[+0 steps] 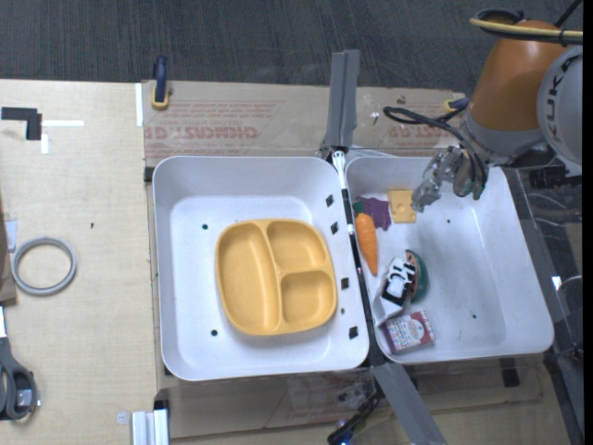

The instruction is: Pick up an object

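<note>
Spreading across the whole view is the surface, pale wood on the left with cardboard at the far side. On it sit two white bins side by side. The left bin holds a yellow tray with three compartments, lying flat in the middle. The right bin carries the small things, all gathered along its left side. The arm comes in from the right at the far corner, its orange band above the wrist. The gripper hangs over the far part of the right bin, just right of the cheese; whether the fingers are apart or together cannot be told, and nothing is seen between them. On the surface far to the left lies a grey ring. In the right bin, from larger to smaller: a carrot lying along the left wall, a black-and-white item on a green disc near the middle, a red packet at the near left corner, a purple piece beside the carrot's far end, and a yellow cheese slice touching it.
</note>
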{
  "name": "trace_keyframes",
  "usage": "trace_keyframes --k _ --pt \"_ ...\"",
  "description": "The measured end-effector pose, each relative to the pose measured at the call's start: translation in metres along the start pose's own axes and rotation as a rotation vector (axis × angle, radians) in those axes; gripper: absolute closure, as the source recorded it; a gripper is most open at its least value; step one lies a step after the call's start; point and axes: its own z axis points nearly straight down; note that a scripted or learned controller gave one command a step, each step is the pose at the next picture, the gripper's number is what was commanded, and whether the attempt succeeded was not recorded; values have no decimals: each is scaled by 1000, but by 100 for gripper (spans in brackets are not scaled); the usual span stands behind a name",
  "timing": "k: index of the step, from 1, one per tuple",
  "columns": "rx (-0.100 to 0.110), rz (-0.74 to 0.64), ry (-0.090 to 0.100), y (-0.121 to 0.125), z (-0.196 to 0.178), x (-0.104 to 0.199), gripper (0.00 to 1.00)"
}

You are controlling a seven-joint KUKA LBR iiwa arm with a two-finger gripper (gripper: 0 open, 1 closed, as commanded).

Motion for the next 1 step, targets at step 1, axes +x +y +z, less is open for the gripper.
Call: trace_keyframes --k 1 --pt "0 1 0 0 0 0 0"
